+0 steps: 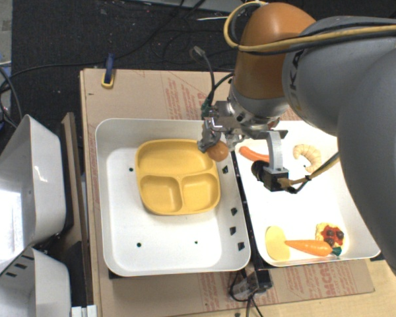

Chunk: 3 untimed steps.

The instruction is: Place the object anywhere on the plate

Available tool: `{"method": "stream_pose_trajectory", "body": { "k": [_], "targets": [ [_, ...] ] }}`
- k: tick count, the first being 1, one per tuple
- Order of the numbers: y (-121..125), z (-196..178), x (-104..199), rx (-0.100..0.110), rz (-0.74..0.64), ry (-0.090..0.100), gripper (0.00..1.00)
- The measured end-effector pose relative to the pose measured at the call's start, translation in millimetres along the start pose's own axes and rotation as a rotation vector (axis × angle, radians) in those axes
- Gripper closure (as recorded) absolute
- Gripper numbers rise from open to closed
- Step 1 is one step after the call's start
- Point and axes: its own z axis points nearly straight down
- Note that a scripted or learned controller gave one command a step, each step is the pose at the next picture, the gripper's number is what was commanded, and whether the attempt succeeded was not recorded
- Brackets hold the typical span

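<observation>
Brown rounded object (218,152) pinched in the metal gripper (214,145) hangs at the yellow divided plate's (178,177) rim, unreleased.

I read the plate (178,177) as smooth yellow plastic, satin sheen | left bin (119,243) glossy white plastic | bench board (158,91) matt brown cardboard, printed red | gripper (214,140) bare metal, dull shine | arm (343,65) smooth grey casing, orange band (267,45) glossy | carrot (308,247) at right bin's near edge looks shiny plastic
</observation>
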Motion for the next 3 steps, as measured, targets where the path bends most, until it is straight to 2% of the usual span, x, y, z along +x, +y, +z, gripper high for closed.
{"method": "stream_pose_trajectory", "body": {
  "k": [1,2,3],
  "targets": [
    [17,12,58,0.001,-0.001,0.0,1.0],
    [17,23,97,0.002,0.001,-0.001,1.0],
    [17,22,95,0.002,0.005,-0.002,0.0]
  ]
}}
